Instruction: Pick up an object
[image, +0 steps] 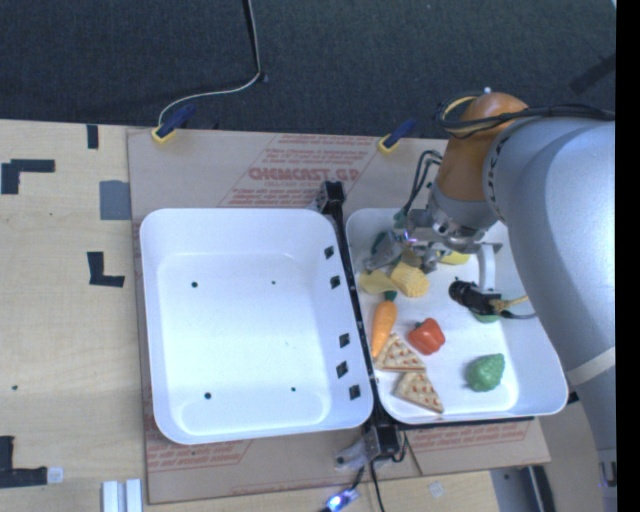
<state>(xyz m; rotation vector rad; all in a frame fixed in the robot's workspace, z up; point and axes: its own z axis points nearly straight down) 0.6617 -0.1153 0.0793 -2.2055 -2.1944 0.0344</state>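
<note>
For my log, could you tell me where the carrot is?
The carrot lies in the right bin, by its left wall, just above the two pizza slices.

Both bins white: left bin (240, 320) has a few small black dots on its floor, right bin (530, 385) holds a yellow corn cob (408, 281), orange carrot (383, 327), red pepper (427, 336), green lump (485, 372) and two tan pizza slices (410, 372) with a red-speckled crosshatch. Arm (555, 210) is grey with an orange band (472, 150) above the wrist. Bench (60, 330) is pale wood with black marks, brown cardboard sheet (290, 175) under the bins has red print, blue-and-yellow clips at its top corners, backdrop dark.
</note>
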